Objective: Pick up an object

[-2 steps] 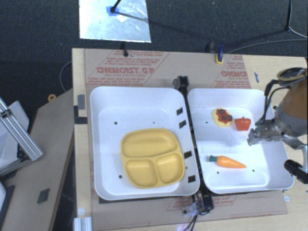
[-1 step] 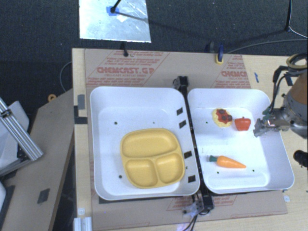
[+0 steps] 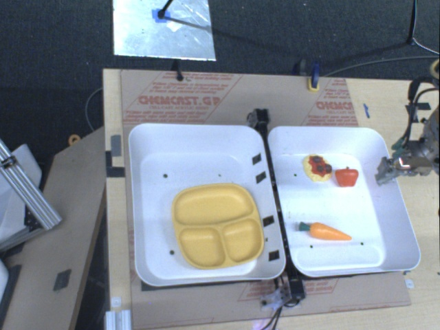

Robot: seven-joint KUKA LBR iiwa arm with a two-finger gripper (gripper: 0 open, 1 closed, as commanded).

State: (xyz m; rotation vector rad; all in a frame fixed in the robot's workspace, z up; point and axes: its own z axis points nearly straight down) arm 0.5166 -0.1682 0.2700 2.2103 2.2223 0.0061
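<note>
A wide wooden bench (image 3: 227,95) covered with a printed brown sheet carries two shallow white plastic bins side by side. The left bin (image 3: 148,184) holds a yellow plastic divided plate (image 3: 217,224) with three compartments, one long section toward the far side and two smaller ones toward the near side; the plate sits a little near of the bin's middle and slightly right of centre.

The right bin (image 3: 371,253) holds three small toy foods. Nearest the front edge lies an orange plastic carrot with a green stub (image 3: 324,232). Its long axis runs almost left to right across the bin, tipped slightly so the pointed orange tip aims right and a touch toward the near side, while the green stub end faces left, toward the divider between the bins. Farther back, a round yellow toy pizza slice with red topping (image 3: 317,168) lies just beside a small red plastic pepper with a green top (image 3: 346,177); the two are close together but apart, and both are well apart from the carrot.

The grey two-finger gripper (image 3: 385,172) hangs at the right bin's right wall, near the pepper but not touching it. Whether its jaws are spread or pressed together cannot be told from this angle, and nothing is seen between them.
</note>
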